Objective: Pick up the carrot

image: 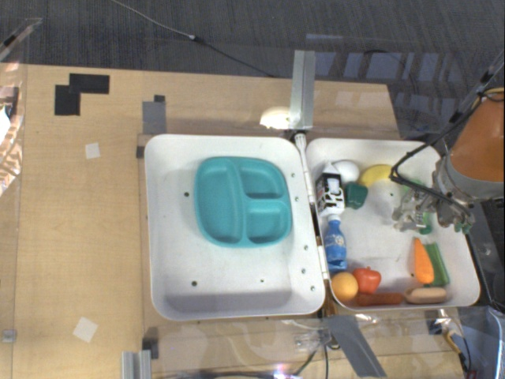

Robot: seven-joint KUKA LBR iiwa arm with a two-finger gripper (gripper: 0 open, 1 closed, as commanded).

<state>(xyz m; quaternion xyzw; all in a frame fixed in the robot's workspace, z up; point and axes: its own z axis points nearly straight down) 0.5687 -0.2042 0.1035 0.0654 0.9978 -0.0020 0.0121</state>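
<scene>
The carrot (424,261) is lying in the right bin (379,235) near its right wall, just beside a green thing, untouched; the gripper (416,215) is hovering just above it, and whether it is open I cannot tell; descent, grasp and lift are remaining; the bins are sitting on a pale wooden bench (87,235); the left bin (170,235) is holding a teal tray (241,201).

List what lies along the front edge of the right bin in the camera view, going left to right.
Orange fruit → red tomato → dark red sausage → tan sausage. The carrot sits just behind that last one, with the gripper above it, farther back.
</scene>
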